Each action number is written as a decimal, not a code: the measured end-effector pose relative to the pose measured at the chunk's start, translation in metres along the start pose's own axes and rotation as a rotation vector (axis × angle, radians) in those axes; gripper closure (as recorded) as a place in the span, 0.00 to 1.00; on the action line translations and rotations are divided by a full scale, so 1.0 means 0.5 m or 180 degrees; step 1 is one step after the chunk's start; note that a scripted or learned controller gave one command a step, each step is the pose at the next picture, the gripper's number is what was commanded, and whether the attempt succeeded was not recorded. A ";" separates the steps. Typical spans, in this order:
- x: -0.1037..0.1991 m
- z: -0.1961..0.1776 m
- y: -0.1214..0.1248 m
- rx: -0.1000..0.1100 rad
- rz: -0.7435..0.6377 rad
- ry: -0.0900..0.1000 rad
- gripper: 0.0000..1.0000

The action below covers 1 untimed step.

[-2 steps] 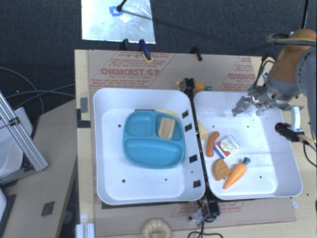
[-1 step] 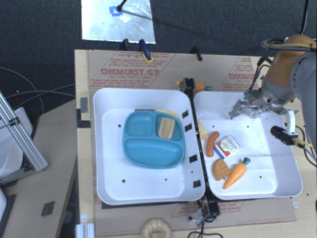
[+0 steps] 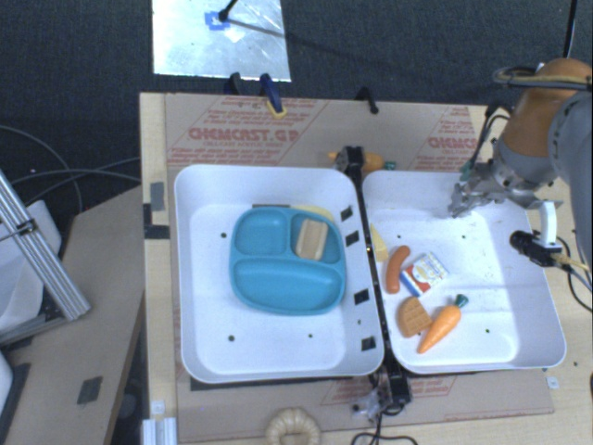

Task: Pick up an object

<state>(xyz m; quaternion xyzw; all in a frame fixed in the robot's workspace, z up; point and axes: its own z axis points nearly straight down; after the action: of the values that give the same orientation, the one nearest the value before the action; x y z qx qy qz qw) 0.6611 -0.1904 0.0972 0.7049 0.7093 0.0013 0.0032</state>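
Right white bin (image 3: pixel 519 346), carrot (image 3: pixel 438 327) lying diagonally

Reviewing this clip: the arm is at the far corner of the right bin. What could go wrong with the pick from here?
1. The pincer sits near the right bin's far wall, away from the toys; closing here likely grabs nothing.
2. The sausage, packet, cookie and carrot lie clustered, so a descent may nudge neighbours or catch two.
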 end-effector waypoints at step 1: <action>0.014 -0.125 0.004 -0.0006 0.0004 0.0004 1.00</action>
<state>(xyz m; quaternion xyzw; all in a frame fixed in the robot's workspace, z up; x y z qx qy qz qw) 0.6626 -0.1830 0.1598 0.7054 0.7088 0.0024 0.0034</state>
